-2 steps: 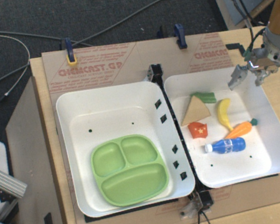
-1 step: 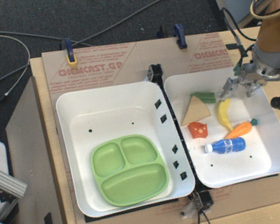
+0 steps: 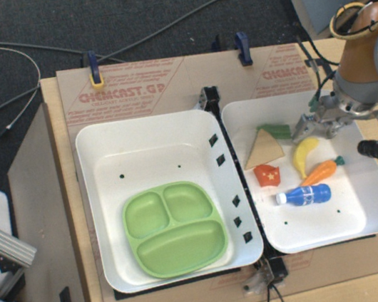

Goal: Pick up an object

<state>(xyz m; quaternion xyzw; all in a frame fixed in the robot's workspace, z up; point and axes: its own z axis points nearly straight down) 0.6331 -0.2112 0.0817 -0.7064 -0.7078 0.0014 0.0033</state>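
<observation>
we see the gripper (image 3: 317,124) low in the right bin (image 3: 373,212), just above the yellow banana (image 3: 305,154); we cannot tell its state. beside the banana lie a carrot (image 3: 320,173), blue bottle (image 3: 307,195), red piece (image 3: 268,175) and tan wedge (image 3: 264,148). the left bin (image 3: 103,198) holds a green divided plate (image 3: 175,227).

there are two white bins: the left bin (image 3: 100,198) and the right bin (image 3: 373,208). one green divided plate (image 3: 175,227) lies in the left one. the right one has five items: one banana (image 3: 305,153), one carrot (image 3: 320,173), one blue bottle (image 3: 305,195), one red block (image 3: 268,175) and one tan wedge (image 3: 267,147). two blue clamps (image 3: 94,67) sit on the board's far edge.
</observation>
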